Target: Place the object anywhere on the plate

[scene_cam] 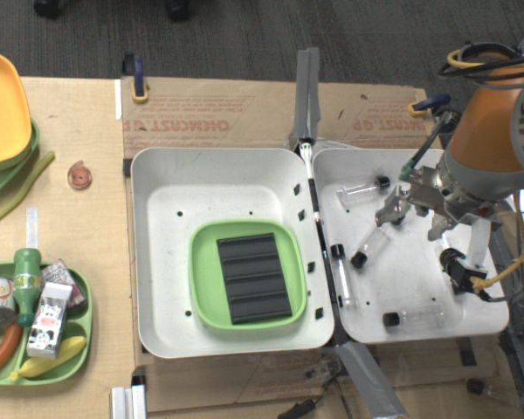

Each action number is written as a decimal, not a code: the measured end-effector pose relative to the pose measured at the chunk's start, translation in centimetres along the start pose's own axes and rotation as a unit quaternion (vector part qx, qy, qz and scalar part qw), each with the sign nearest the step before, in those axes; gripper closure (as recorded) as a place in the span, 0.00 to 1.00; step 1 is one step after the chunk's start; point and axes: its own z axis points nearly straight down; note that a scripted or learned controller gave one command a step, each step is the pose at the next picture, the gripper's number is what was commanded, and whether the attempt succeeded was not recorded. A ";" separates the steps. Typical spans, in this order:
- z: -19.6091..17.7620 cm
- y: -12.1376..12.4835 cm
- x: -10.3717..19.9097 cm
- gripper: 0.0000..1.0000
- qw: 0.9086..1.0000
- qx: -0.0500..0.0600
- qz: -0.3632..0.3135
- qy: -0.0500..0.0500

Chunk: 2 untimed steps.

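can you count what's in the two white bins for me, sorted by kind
Green plate: 1
Dark ridged block lying on the plate: 1
Clear tubes with black caps in the right bin, at and: 4
Total: 6

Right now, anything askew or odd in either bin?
Nothing spilled or damaged. In the right bin, several clear tubes with black caps lie scattered at different angles, one up against the divider. In the left bin, the green plate already carries a dark ribbed block, sitting square.
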 end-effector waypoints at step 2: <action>-8.4 -0.6 -8.7 0.00 1.000 -0.001 -0.003 0.000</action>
